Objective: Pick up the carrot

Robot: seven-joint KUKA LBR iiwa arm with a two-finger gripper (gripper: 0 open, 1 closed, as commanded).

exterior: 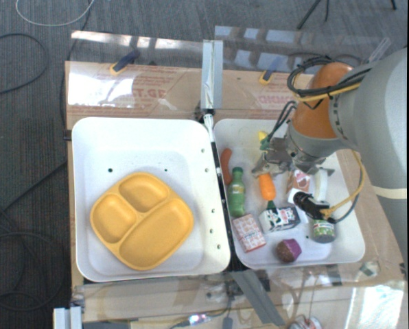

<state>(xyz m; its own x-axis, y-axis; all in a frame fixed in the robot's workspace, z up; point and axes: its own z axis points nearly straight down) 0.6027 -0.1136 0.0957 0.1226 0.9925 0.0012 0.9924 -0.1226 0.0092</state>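
The carrot [267, 187] is a small orange piece with a green end pointing toward the front. It lies in the middle of the right bin [348, 249], between a green bottle [237, 192] and a red and white packet [300, 180]. My gripper [276, 163] hangs just behind the carrot's orange end, very close to it or touching it. The grey arm with its orange band reaches in from the right and hides the bin's back right part.
Around the carrot lie a reddish sausage [226, 165], a black and white carton [281, 218], a pink box [248, 232], a maroon ball [288, 249] and a green can [322, 230]. A yellow divided plate [141, 219] lies in the left bin [108, 142].
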